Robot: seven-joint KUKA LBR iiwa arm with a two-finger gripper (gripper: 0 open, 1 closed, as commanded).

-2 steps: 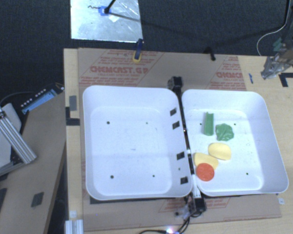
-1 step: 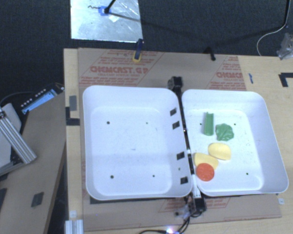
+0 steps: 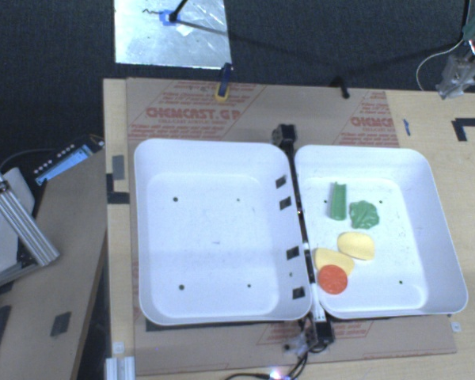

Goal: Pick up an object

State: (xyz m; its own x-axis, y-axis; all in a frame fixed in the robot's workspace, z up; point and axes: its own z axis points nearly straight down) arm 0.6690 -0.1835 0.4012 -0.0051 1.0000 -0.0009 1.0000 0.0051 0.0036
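Observation:
The right white bin (image 3: 424, 212) holds several small toy foods near its left side. A narrow green stick (image 3: 337, 201) lies upright in the picture, and a crinkled green leafy piece (image 3: 364, 214) sits just to its right. Below them rests a pale yellow oval (image 3: 356, 245). A flat yellow piece (image 3: 329, 258) lies at the oval's lower left, partly under a red round disc (image 3: 333, 279) close to the bin's front left corner.
The left white bin (image 3: 214, 236) adjoins the right one along a hinge with black clips (image 3: 288, 204). A silver sheet (image 3: 172, 22) lies beyond the bench. Aluminium framing (image 3: 16, 220) stands at the far left, and a metal fixture with cables (image 3: 463, 68) at the top right.

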